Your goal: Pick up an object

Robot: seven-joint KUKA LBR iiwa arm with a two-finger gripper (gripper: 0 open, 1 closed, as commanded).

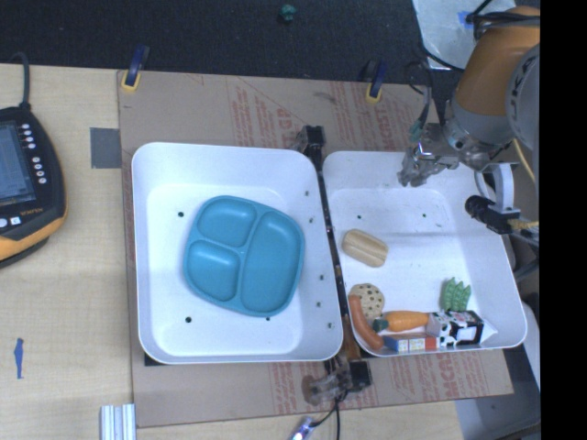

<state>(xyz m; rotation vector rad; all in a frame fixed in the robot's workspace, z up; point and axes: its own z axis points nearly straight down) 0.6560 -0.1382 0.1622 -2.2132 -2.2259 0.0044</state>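
Observation:
The right bin [431, 223] holds a tan bread roll [364, 247] near its left wall. Along its front edge lie a cookie [367, 296], a hot dog [361, 326], a carrot [405, 321], a green leafy piece [455, 294] and a small black-and-white carton [459, 330]. My gripper [417, 170] hangs over the back of the right bin, above and to the right of the bread roll. Nothing shows between its fingers. The left bin [156, 246] carries a blue divided plate [244, 255].
A handheld pendant [23, 181] lies on the bench at the far left. Clamps [135, 67] hold the cardboard mat at the back. A black bracket [313, 139] sits between the bins at the rear. Cables hang by the arm on the right.

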